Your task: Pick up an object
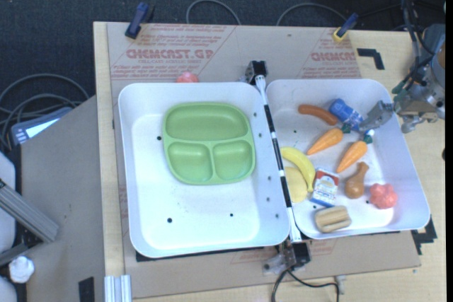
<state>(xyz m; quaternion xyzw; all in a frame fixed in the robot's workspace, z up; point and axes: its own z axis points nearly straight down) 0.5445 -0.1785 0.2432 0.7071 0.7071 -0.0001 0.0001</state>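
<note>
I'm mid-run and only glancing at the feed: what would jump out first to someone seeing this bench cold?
The green divided plate, alone in the left bin. Then the toy food crowding the right bin: a banana by the divider, two carrots mid-bin, a sausage at the back. The gripper hangs at that bin's far right corner.

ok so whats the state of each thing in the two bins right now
green divided plate: flat in the left bin
banana: lying by the divider in the right bin
two carrots: lying side by side, apart
sausage: lying near the far wall
blue object: beside the gripper
bread roll: lying near the front wall
</note>
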